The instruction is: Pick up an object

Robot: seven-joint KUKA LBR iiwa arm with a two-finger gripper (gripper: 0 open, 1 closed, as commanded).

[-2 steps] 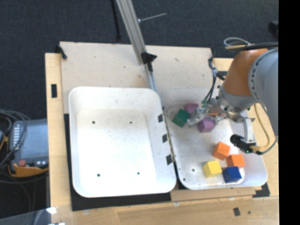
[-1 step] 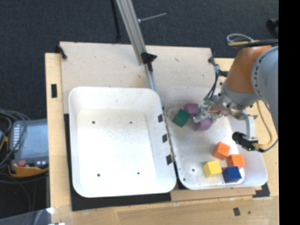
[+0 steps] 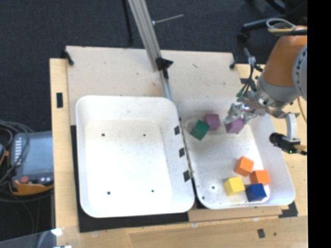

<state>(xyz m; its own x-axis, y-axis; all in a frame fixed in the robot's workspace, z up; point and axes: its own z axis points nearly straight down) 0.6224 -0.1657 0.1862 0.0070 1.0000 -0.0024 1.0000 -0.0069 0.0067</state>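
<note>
Purple block [image 3: 235, 125] sitting directly under the gripper [image 3: 239, 113] in the right bin [image 3: 276, 161], touching or nearly touching the fingertips (too blurred for telling whether clamped or spread). Hovering at the bin's upper part, reaching in from the right. Lying just left: a second purple block [image 3: 211, 121] and a green block [image 3: 199, 129]. Clustering near the lower corner: two orange blocks [image 3: 244, 165], a yellow block [image 3: 234, 185], a blue block [image 3: 256, 191].
</note>
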